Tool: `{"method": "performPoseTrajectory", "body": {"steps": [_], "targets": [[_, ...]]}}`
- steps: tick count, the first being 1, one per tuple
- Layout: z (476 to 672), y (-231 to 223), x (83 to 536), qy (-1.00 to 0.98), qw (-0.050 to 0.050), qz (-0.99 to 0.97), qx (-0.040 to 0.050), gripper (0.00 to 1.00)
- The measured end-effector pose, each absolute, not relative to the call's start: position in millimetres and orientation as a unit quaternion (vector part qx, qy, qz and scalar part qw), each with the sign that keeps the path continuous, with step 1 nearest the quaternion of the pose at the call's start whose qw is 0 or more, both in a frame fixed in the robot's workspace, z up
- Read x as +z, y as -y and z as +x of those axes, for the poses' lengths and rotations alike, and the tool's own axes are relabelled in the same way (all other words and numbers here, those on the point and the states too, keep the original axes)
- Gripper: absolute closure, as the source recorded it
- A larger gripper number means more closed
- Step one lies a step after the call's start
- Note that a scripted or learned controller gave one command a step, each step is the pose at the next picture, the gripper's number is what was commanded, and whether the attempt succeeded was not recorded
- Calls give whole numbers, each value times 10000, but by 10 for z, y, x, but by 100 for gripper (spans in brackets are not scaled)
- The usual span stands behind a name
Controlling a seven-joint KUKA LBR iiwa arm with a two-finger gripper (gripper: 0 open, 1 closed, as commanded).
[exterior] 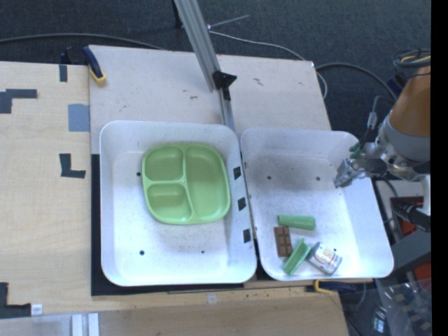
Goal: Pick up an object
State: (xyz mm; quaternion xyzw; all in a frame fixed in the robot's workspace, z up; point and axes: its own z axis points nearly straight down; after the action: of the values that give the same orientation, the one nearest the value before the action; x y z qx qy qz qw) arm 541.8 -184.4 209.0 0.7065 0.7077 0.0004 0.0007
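Gripper point(345, 175) hangs at the right wall of the right bin point(364, 219), at the end of the grey arm with its orange band point(418, 100), which comes in from the right. Whether its tips are apart or together I cannot tell; they show as a small dark-grey wedge against the white wall, and nothing is visible between them.

Candidates for picking all lie in the right bin's near corner, clustered well apart from the gripper, toward the viewer and slightly to the view's left. Closest to the gripper is a green cylinder-like block point(295, 222), lying flat with its long axis running roughly left to right across the view. Below it a brown chocolate-bar shape point(283, 241) lies with its long axis pointing toward the viewer. Beside that a second green stick point(297, 256) lies on a diagonal, touching or nearly touching a small tin can point(325, 259) on its side.

The left bin point(122, 208) holds a green divided plate point(186, 183), farther off across the divider.

By my judgement, the upper green block is the nearest target, and closing across its short side would suit.
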Motion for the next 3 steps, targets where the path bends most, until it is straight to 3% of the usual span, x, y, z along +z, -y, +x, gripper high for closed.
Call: {"method": "performPoseTrajectory", "body": {"steps": [1,3], "targets": [[5647,1399,2131,-7094,-6,7048,6,100],[5869,199,2272,-7100,-11,7042,6,100]]}}
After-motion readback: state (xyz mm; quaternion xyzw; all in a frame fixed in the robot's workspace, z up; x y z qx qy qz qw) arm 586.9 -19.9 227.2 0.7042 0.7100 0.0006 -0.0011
